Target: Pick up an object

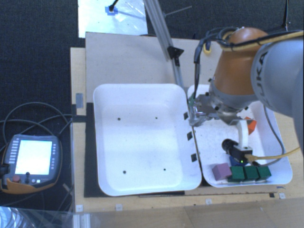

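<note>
My gripper (196,114) hangs under the orange wrist band, low over the left wall of the right bin (280,172), close to the divide between the two bins. A purple block (221,171) lies at that bin's front edge. Right beside it sits a green piece made of three joined cubes (250,173). A small orange object (251,125) shows at the bin's right side, partly hidden by the arm. All these things lie apart from the gripper.
The left bin (102,103) stands directly left of the gripper. A slanted metal pole (161,30) rises behind the bins. A teach pendant (31,163) with its cable lies on the floor at far left.
</note>
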Controlling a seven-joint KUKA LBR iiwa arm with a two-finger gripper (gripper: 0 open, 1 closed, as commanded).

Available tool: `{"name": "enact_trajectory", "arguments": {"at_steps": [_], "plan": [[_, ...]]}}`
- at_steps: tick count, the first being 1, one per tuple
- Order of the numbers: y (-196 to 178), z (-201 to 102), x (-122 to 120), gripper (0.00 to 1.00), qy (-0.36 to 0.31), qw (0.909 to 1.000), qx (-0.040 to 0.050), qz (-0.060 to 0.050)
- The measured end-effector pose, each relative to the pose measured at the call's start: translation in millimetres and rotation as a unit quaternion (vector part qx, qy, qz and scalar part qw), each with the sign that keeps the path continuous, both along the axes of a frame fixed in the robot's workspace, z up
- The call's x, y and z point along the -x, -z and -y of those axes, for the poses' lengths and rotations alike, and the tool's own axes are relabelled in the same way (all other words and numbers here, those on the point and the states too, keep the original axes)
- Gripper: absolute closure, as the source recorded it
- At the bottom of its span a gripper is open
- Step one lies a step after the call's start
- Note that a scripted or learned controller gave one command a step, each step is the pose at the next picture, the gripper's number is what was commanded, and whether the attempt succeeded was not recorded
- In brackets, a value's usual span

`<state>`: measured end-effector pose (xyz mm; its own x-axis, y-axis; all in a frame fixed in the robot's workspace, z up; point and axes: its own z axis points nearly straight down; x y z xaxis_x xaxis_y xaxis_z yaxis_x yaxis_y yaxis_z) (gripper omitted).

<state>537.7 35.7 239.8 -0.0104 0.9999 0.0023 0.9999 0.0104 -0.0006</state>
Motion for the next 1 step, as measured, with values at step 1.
{"name": "enact_trajectory", "arguments": {"at_steps": [1], "plan": [[-6.2,-56.5,-8.8,1.00,0.000,1.0000,-0.0004,0.002]]}}
